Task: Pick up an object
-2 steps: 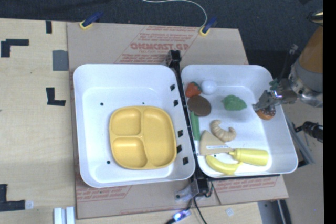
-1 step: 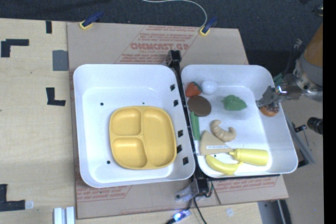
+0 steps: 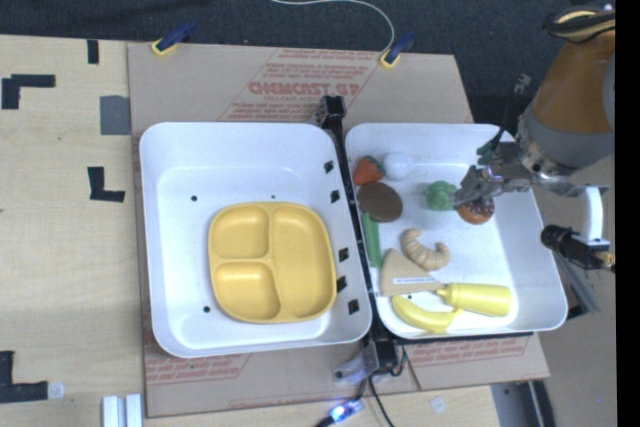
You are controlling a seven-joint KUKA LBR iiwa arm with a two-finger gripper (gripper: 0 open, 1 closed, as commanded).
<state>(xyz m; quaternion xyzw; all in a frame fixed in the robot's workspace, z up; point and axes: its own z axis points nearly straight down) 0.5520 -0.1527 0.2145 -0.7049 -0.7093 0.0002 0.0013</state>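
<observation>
**Arm reaches into crowded right bin as yellow tray sits alone in the left**

Bottom of the frame: a yellow knife-like utensil [image 3: 470,296] lies on top of a banana [image 3: 420,315] along the near wall of the right bin [image 3: 530,260], partly over a tan wedge [image 3: 397,268] that looks like a slice of bread. Just behind them rests a curled beige piece [image 3: 425,250], pastry-shaped. A green stick [image 3: 371,240] lies lengthwise against the bin's left wall. Farther back, a dark brown oval object [image 3: 381,202] touches an orange-red, carrot-like piece [image 3: 368,170], with a small white round object [image 3: 398,165] just beside that, near the far wall. A green, leafy-looking toy [image 3: 439,195] sits toward the middle of the bin.

From the right, the grey arm with its orange band [image 3: 575,100] reaches over the bin's far right corner. Its end effector [image 3: 474,199] is low over a small brownish-orange object [image 3: 476,211], just right of the green toy. The fingers' tips blend into that object from this angle, so whether they are apart, together or clamped on it cannot be told.

In the left bin [image 3: 165,215], a yellow divided tray [image 3: 270,261] with three compartments lies flat near the centre, well apart from the walls. Both bins rest side by side on a sheet of printed cardboard [image 3: 290,85] clipped to the wooden counter [image 3: 60,245], and a thin white cable [image 3: 320,3] loops across the dark floor behind.
</observation>
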